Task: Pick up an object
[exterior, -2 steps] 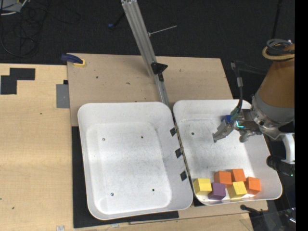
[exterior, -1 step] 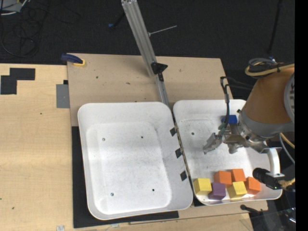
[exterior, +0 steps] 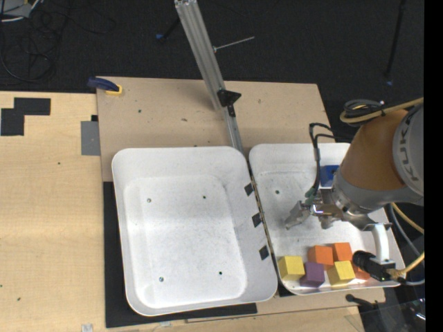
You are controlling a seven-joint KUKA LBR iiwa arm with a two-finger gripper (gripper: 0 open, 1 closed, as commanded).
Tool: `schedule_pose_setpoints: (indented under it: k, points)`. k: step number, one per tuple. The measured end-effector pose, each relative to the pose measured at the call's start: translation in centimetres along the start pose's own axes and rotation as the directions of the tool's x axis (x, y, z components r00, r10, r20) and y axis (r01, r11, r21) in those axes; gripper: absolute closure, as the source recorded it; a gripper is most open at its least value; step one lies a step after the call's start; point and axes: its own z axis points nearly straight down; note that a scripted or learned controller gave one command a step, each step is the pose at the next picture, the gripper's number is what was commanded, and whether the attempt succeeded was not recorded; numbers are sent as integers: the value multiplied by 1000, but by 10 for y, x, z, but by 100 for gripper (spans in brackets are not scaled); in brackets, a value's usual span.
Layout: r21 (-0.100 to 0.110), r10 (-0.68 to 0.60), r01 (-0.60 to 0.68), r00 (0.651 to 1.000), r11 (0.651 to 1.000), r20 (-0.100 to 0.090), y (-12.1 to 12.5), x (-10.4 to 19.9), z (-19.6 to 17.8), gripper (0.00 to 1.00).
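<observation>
White plastic bins sit side by side on a plywood desk (exterior: 173, 109), seen from above at a slant. Grey arm (exterior: 384, 164) w/ orange band reaches in from the right over the right bin (exterior: 277, 164); its pincer (exterior: 299, 216) hangs low above the bin floor near the bin's middle, fingers (exterior: 293, 220) pointing left, slightly spread w/ nothing between them as far as the view shows. Blocks cluster at the right bin's near edge, apart from the pincer: yellow block (exterior: 292, 265) at left, purple block (exterior: 314, 274) just beside it, orange block (exterior: 321, 254) behind the purple one, a 2nd orange block (exterior: 342, 250) touching it on the right, a 2nd yellow block (exterior: 340, 273) in front. Blue thing (exterior: 329, 175) shows behind the wrist, partly hidden; can't tell what it is. Left bin (exterior: 180, 227) lies across a divider w/ black clips (exterior: 256, 218). Metal rail (exterior: 204, 50) runs at a slant from the far side down to where the bins meet. Blue-and-yellow clamp (exterior: 105, 85) sits at the desk's far left corner. Cables (exterior: 360, 109) loop behind the arm.
</observation>
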Motion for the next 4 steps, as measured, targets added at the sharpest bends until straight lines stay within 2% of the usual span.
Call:
schedule_pose_setpoints:
  k: [1, 2, 3, 4]
  points:
    - [1, 0, 0, 1000, 1000, 0, -2, 1, 54, 0]
    - [-3, 11, -11, 1000, 1000, 1, -1, -2, 42, 100]
    - [-11, -3, 3, 1000, 1000, 2, -3, 3, -19, 100]
    - [-12, -2, 2, 1000, 1000, 3, -6, -6, -77, 100]
